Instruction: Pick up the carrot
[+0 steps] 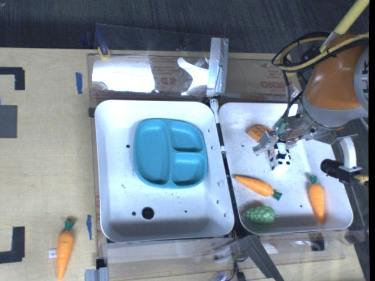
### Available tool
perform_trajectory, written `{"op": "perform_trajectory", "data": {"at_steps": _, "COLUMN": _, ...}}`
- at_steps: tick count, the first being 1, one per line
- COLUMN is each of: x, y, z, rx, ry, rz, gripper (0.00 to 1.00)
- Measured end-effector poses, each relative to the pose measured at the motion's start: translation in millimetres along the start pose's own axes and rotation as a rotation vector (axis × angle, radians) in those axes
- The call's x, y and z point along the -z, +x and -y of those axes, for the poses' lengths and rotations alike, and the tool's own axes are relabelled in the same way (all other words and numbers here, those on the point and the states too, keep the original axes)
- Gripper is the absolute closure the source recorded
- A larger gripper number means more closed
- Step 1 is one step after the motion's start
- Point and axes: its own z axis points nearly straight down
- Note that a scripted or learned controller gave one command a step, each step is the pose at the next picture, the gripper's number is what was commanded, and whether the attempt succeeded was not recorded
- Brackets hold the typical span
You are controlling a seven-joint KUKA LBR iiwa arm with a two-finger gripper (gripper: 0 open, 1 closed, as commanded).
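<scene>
Two carrots lie in the right bin (343,218). One carrot (255,185) rests slantwise at the bin's left middle, its green top pointing right. The other carrot (316,199) stands nearly upright in the view at the bin's right side. A third carrot (64,247) lies on the bench at the lower left, outside both bins. My gripper (268,143) hangs over the upper middle of the right bin, above and to the right of the nearer carrot and apart from it. It looks open, with nothing between its fingers.
An orange food piece (256,132) lies just left of the gripper. A small black-and-white toy (282,158) sits just below it. A green vegetable (259,214) rests at the bin's front. The left bin (108,157) holds a blue divided plate (170,152).
</scene>
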Motion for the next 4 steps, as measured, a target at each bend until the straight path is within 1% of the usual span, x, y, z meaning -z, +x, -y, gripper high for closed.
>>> {"op": "perform_trajectory", "data": {"at_steps": 1, "x": -75, "y": 6, "z": 58, "rx": 0.085, "ry": 0.001, "rz": -0.001, "gripper": 0.0}}
{"op": "perform_trajectory", "data": {"at_steps": 2, "x": -99, "y": 9, "z": 78, "rx": -0.083, "ry": -0.009, "rz": -0.001, "gripper": 0.0}}
{"op": "perform_trajectory", "data": {"at_steps": 3, "x": -88, "y": 8, "z": 76, "rx": -0.086, "ry": -0.015, "rz": 0.003, "gripper": 1.0}}
{"op": "perform_trajectory", "data": {"at_steps": 4, "x": 0, "y": 35, "z": -9, "rx": -0.201, "ry": -0.01, "rz": 0.001, "gripper": 1.0}}
